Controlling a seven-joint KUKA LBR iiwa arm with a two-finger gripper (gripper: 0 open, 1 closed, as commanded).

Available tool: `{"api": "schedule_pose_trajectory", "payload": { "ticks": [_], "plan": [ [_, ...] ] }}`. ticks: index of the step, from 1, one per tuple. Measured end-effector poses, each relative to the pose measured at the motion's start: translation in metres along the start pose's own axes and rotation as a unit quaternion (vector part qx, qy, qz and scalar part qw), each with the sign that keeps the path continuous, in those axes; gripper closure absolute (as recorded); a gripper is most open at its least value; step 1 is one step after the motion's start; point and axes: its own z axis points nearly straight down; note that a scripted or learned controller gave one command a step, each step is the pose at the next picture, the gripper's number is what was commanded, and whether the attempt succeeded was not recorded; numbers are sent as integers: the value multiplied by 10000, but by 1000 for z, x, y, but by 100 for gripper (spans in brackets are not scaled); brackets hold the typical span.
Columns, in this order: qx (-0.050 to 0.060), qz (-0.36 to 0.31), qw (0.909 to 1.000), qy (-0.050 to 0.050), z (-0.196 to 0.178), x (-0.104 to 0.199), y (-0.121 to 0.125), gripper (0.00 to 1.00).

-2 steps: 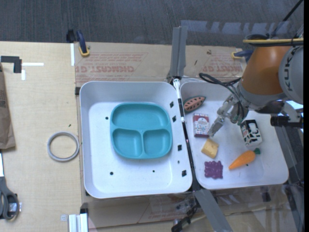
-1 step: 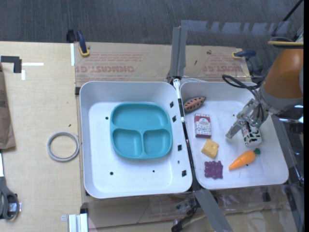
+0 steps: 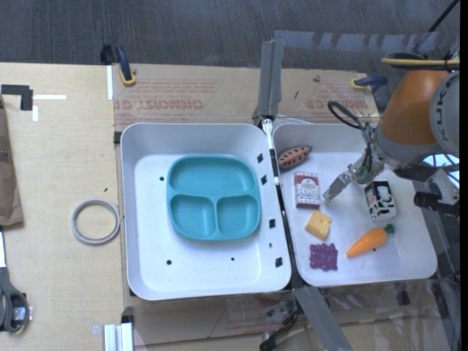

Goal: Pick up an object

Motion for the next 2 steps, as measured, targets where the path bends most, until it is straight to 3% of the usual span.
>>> {"api": "schedule_pose_trajectory", "payload": {
  "ticks": [1,2],
  "plan": [
    [15,240,9997,17,1,76,-48,0],
    [10,180,9998,17,-18,3,-119,0]
  ]
}}
